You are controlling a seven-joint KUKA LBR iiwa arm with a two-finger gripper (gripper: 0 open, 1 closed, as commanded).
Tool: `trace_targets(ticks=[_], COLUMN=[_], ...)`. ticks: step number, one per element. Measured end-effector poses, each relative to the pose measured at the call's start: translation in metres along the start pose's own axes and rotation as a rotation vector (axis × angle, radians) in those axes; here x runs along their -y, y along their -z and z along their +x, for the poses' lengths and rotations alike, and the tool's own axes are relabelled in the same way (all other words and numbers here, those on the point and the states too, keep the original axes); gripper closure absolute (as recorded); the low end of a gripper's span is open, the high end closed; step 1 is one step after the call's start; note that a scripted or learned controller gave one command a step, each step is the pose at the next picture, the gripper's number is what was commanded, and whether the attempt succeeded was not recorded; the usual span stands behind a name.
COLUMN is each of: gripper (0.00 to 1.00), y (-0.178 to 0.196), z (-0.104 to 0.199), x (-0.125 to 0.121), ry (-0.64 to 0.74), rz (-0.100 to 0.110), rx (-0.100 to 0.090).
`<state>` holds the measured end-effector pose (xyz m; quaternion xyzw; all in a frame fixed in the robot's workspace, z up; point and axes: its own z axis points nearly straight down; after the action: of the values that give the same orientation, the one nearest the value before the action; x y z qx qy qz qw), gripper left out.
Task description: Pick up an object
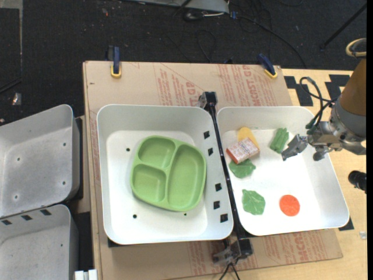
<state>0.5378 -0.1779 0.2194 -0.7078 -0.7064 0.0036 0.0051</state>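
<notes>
The right bin [326, 185] holds several small items: a yellow piece [249, 133], a red and white box [242, 150], a long green piece [280, 139], two green leafy pieces [242, 169] [253, 201] and an orange disc [289, 205]. My gripper [306, 149] hovers over the bin's upper right part, just right of the long green piece. Its two fingers stand apart, open, with nothing between them.
The left bin [116, 133] carries a green divided plate [169, 172]. A black divider [220, 168] runs between the bins. Grey trays [35, 156] lie off the bench at the left. The arm's grey and orange body [352, 107] rises at the right edge.
</notes>
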Motion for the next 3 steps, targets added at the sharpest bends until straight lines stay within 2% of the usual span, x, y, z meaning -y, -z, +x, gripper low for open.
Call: trace_targets(ticks=[1, 2, 3], gripper=[0.0, 0.0, 0.0], y=[0.006, -0.055, -0.116], z=[0.0, 0.008, 0.003], x=[-0.003, -0.006, 0.0], ry=[0.003, 0.002, 0.0], rz=[-0.012, -0.007, -0.006], rx=[0.003, 0.0, 0.001])
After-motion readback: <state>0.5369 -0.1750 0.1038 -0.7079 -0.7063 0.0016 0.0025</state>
